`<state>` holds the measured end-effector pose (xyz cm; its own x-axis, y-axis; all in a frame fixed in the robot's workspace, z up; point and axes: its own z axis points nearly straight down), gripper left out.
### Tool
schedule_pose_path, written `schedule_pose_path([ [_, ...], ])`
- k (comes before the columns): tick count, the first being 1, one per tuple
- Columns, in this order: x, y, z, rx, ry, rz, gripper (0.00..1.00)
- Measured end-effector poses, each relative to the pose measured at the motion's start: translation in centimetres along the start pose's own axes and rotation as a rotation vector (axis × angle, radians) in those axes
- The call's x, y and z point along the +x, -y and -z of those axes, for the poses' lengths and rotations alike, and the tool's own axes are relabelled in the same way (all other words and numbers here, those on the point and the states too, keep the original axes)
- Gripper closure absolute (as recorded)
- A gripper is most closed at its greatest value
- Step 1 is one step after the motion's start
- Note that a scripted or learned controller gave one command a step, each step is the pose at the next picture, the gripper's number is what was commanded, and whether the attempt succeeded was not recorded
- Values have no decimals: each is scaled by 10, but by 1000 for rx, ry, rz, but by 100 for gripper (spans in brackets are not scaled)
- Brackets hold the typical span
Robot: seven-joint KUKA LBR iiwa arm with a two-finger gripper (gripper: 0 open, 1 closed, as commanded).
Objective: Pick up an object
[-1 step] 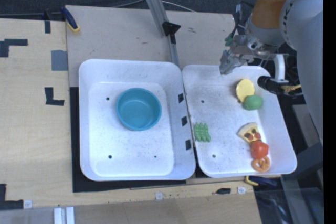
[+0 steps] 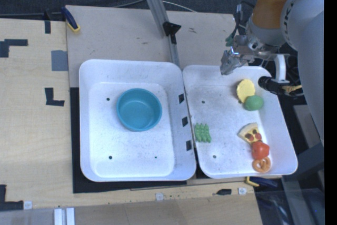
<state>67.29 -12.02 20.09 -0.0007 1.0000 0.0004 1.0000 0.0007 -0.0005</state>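
My gripper (image 2: pixel 229 64) hangs over the far edge of the right bin (image 2: pixel 221 108), with nothing visible in it. Just right of it and nearer lie a yellow toy (image 2: pixel 245 89) and a green ball (image 2: pixel 254 103), touching each other. A green ridged piece (image 2: pixel 202 133) sits near that bin's left wall. Along the right side lie a pizza-slice toy (image 2: pixel 250 133), a red tomato (image 2: pixel 260 149) and an orange ring (image 2: pixel 261 165). A blue bowl (image 2: pixel 139 108) stands upright in the left bin (image 2: pixel 84 113).
A slanted metal pole (image 2: pixel 155 2) comes down to a black bracket just behind the gap between the bins. A blue and yellow clamp (image 2: pixel 71 19) sits at the board's far left corner. Cables run behind the arm.
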Motion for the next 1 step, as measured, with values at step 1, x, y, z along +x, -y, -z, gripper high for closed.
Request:
schedule_pose_path([
  [1,-10,3,-53,4,0,-1,0],
])
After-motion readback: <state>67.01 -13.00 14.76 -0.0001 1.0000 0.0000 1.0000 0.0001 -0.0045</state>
